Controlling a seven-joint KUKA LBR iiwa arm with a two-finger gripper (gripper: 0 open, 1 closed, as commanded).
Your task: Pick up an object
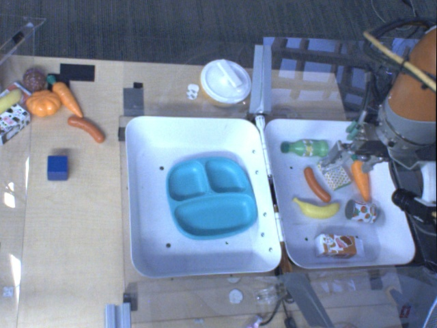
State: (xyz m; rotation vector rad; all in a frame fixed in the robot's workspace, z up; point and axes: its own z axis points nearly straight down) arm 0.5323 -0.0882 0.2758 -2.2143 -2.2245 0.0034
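No writing can be made out from here. The small carton [337, 245] in the right bin [403, 251] has a brown and white printed face, but the print is too small and blurred to read. The can [362, 212] beside it carries a patterned label, also illegible. The green bottle [306, 147] shows a pale band with no legible letters. The black-and-white spotted box [12, 122] at the bench's left edge shows no words either.
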